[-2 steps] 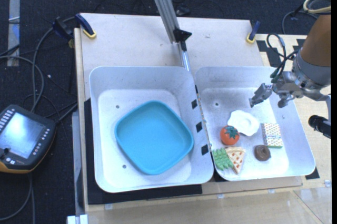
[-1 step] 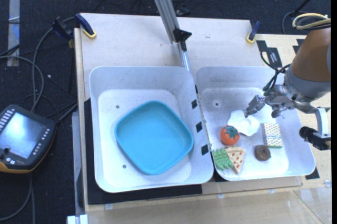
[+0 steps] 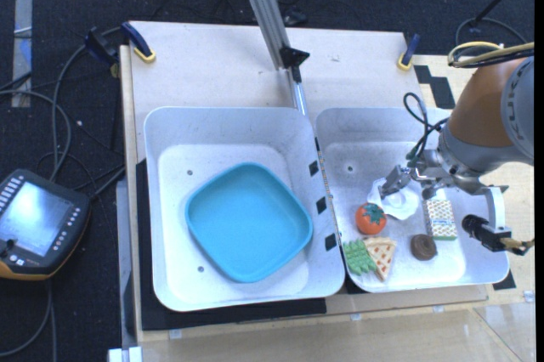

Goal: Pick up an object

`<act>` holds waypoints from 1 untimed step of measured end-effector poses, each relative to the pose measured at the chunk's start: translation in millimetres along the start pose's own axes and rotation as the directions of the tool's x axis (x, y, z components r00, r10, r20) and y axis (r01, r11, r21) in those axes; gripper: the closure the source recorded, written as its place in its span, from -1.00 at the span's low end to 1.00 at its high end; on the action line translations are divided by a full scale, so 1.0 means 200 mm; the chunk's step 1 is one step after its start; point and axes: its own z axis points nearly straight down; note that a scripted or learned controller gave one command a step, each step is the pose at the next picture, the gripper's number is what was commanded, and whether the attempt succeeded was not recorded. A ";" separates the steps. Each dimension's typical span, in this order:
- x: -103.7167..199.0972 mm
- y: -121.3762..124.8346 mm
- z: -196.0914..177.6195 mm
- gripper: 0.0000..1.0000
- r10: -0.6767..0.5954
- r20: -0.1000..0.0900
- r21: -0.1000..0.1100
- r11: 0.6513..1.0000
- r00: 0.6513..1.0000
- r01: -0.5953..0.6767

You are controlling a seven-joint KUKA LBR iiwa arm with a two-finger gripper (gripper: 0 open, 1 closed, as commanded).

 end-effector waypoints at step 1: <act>0.00 0.00 0.06 -1.00 0.000 0.001 -0.005 1.000 1.000 0.000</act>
